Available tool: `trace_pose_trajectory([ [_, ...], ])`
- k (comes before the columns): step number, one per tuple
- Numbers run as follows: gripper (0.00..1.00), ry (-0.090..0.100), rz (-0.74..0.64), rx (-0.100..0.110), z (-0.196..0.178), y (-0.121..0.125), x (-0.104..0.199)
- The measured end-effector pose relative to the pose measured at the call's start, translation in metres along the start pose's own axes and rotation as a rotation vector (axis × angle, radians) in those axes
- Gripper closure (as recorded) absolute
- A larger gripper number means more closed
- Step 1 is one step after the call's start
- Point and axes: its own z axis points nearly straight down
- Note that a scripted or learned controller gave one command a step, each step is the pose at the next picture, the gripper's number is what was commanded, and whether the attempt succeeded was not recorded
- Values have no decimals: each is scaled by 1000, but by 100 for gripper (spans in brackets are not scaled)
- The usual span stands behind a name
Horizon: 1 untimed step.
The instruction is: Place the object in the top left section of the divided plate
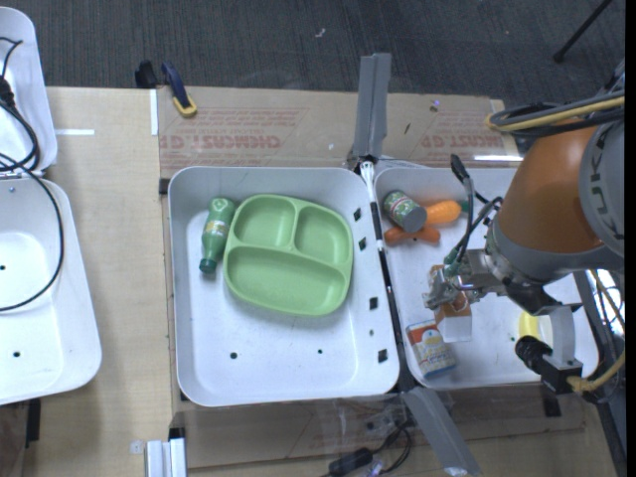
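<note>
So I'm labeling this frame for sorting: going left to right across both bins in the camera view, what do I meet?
green bottle → green divided plate → small green can → carrot. The carton and the hand overlap these in the left-to-right order, so I leave them out.

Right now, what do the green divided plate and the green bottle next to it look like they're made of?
The divided plate looks like molded plastic with a matte, even pale green finish and soft rounded ridges. The green bottle beside it in the left bin seems to be plastic too, slightly glossier, likely a toy, though that is uncertain at this size.
</note>
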Motion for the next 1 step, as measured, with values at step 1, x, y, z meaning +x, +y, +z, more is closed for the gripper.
trace_pose_trajectory([
  [1, 100, -2, -18, 0, -99, 56, 39],
])
